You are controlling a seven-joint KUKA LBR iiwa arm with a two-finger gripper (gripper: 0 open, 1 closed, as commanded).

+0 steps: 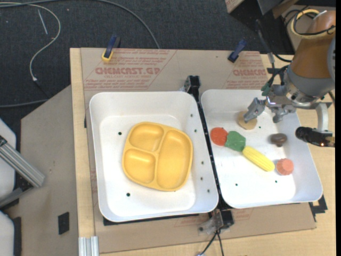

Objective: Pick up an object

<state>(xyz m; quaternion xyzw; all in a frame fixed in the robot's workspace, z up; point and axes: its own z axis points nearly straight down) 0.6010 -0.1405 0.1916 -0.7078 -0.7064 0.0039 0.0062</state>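
Grey metal fingers of the two-finger gripper [265,110] stood spread wide apart with nothing between them, hanging over the back of the right white bin [303,188]. One finger hung just above a flat tan round piece [246,124]. Nearer the front lay an orange-red round piece [218,136], a green block [235,141] touching it, a yellow corn cob [258,158], a small brown lump [278,139] and a salmon-pink round piece [285,167]. A yellow divided plate [157,156] sat in the left white bin [106,196].

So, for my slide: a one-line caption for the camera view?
Gripper over a tan disc in the right bin; yellow plate in the left.
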